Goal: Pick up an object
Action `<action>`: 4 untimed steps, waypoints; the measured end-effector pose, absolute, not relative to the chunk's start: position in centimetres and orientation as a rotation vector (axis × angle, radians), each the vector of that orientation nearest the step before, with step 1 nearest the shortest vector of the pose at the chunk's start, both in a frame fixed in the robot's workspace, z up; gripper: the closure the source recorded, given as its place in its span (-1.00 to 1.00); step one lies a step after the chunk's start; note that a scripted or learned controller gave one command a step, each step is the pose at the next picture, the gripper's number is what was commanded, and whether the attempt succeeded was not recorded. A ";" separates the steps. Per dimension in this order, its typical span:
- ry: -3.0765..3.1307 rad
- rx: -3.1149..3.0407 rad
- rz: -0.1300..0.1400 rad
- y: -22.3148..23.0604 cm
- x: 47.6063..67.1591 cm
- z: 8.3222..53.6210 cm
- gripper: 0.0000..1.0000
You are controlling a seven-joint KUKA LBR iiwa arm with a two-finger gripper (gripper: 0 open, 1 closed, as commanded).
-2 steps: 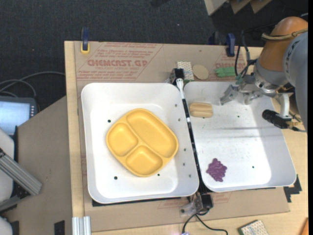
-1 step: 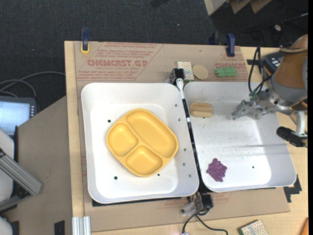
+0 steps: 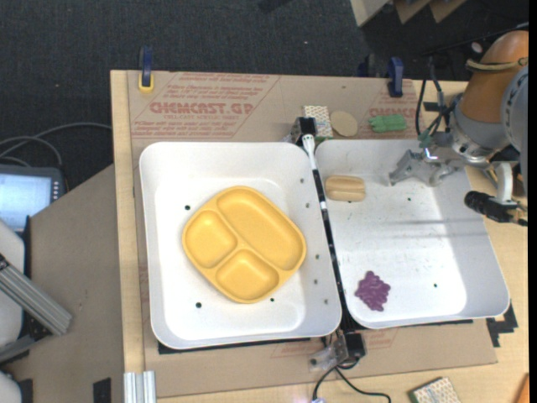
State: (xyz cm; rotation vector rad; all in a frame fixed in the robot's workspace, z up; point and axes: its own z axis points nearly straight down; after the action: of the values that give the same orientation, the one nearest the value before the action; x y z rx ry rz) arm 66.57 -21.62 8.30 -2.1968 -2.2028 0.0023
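A tan bread-roll-shaped object [image 3: 345,188] lies in the right bin [image 3: 470,259], near its upper left corner. A purple bunch of grapes [image 3: 372,290] rests in the same bin, toward the front left. My gripper [image 3: 422,171] hangs over the back edge of the right bin, to the right of the roll and apart from it. Its fingers are spread open and nothing sits between them. The left bin [image 3: 159,225] bears a yellow divided plate [image 3: 243,243] at its middle.
Behind the bins on the bench lie a round tan disc [image 3: 343,124], a green item [image 3: 387,124] and a small patterned piece [image 3: 315,113]. Blue clamps [image 3: 147,79] [image 3: 395,77] grip the bench's back edge. The arm's body stands at the right [image 3: 495,99].
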 end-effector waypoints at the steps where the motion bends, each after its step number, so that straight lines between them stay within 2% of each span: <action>1: -2.218 -2.214 -0.008 -21.9 59.4 8.6 -1.00; 2: -2.215 -2.205 -0.004 -21.5 66.0 8.4 -1.00; 3: -2.221 -2.214 -0.011 -21.9 61.2 8.6 -1.00; 4: -2.232 -2.220 -0.005 -19.1 67.0 8.6 -1.00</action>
State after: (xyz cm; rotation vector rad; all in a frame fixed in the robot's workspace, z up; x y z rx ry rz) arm 66.96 -19.15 8.55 -2.2202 -2.2318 -0.0054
